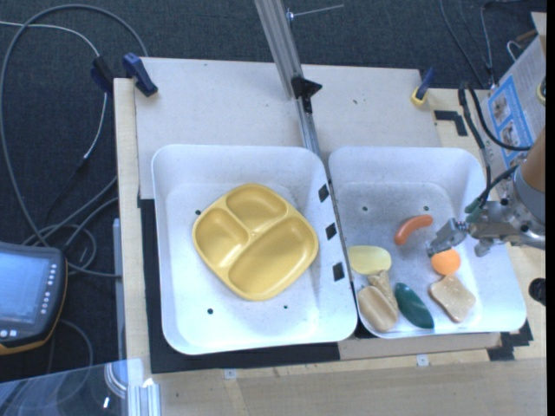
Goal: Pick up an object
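The right bin (pixel 381 167) holds several toy foods. An orange-red sausage (pixel 414 228) lies mid-bin, with an orange ball (pixel 446 262) just below and to its right. A pale yellow piece (pixel 370 258), a tan piece (pixel 378 303), a dark green vegetable (pixel 414 307) and a slice of toast (pixel 453 298) sit along the front. My gripper (pixel 453 237) reaches in from the right, low over the bin, just above the orange ball and right of the sausage. Nothing is visibly held in it.
A yellow divided plate (pixel 255 240) lies in the left bin (pixel 173 180). A metal rail (pixel 286 42) runs down between the bins. Blue clamps (pixel 139 74) and a yellow clamp (pixel 422 89) sit at the board's back corners. Cables hang at the right.
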Robot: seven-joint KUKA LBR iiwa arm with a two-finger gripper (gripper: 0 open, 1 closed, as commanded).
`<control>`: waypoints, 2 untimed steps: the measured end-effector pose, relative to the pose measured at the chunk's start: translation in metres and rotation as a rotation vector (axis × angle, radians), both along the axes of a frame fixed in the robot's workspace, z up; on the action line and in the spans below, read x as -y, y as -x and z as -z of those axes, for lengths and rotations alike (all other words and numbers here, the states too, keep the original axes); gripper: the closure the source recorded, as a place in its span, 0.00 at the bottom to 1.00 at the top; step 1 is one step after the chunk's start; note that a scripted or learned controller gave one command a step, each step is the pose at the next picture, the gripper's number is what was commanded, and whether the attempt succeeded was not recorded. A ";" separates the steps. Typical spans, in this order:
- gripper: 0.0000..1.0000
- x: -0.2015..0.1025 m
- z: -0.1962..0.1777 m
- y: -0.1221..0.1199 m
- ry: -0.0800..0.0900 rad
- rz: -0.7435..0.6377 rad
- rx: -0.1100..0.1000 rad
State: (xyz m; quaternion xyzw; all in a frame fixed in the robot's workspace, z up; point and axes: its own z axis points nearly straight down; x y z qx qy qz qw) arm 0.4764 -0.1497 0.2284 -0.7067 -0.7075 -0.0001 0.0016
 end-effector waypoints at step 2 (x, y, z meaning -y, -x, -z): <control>0.00 -0.011 0.049 0.000 -0.001 0.000 -0.005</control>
